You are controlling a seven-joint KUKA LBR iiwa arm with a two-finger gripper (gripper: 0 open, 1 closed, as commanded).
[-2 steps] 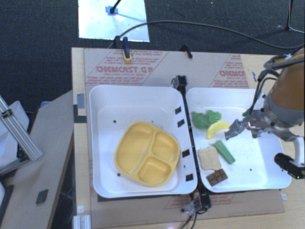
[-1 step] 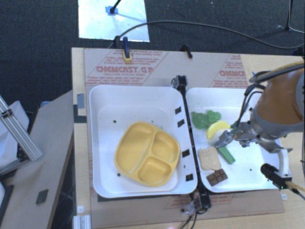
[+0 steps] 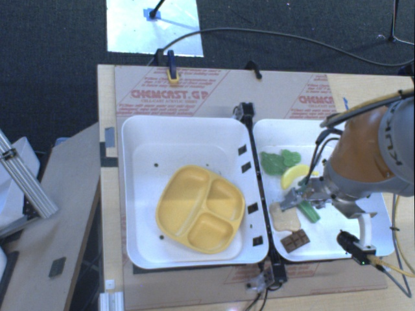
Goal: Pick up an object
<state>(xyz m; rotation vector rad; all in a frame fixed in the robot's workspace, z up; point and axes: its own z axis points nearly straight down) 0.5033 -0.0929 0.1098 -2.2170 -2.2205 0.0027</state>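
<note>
The right bin [image 3: 290, 131] holds several small items. A green leafy piece [image 3: 279, 162] lies at its far left, with a yellow wedge [image 3: 292, 175] just below it. Lower down are a beige bread-like slice [image 3: 285, 219], a green stick [image 3: 310, 213] and a brown chocolate-like block [image 3: 296, 240]. My gripper [image 3: 291, 203] is low in this bin, pointing left. It sits over the gap between the yellow wedge and the beige slice, right beside the green stick. The grey and orange arm [image 3: 366, 151] covers the bin's right half.
The left bin [image 3: 131, 173] holds a yellow compartment tray [image 3: 201, 209]. A black-clipped divider [image 3: 254, 186] separates the two bins. A black part of the arm with cables [image 3: 353, 246] hangs over the right bin's front rim. The bench edge runs close in front.
</note>
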